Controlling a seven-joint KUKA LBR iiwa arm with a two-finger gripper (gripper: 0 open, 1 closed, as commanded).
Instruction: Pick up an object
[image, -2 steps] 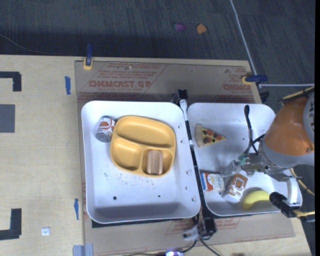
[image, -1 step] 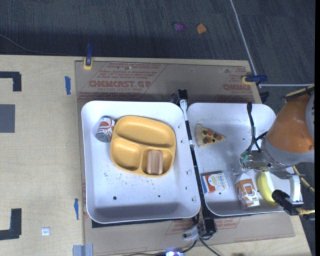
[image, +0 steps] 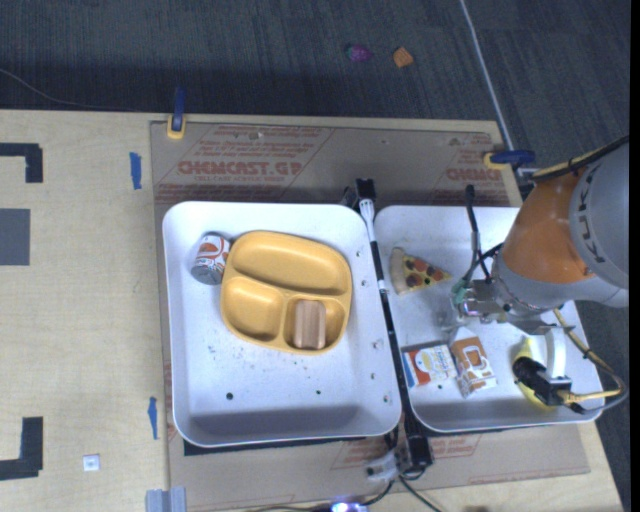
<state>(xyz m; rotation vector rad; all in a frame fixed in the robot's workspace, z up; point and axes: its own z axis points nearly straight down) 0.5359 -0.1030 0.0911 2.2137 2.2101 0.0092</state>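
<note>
- Tool sat low over the right bin, near the bin's middle, at the end of the grey arm that reached in from the right with its orange band above the wrist.
- Tool state: could not tell from this slanted view whether it was spread or pressed together; the wrist body hid the tip.
- Nearest candidate: a pizza slice, just to the tool's left and slightly farther back. It was a pale tan wedge with red and dark topping spots, lying flat close to the wall shared by the two bins. It was apart from the tool.
- In front of the tool lay a white packet with orange and blue print. Beside it, on its right, was a brown packet with a pale label. Both lay flat on the bin floor; touching or merely close could not be told.
- Left bin: a yellow plate with three compartments and a tan block in its front right compartment.
- A crushed can, silver with red, lay against the plate's back left edge.
- Both bins rested on a cardboard sheet with red print, on the pale bench.
</note>
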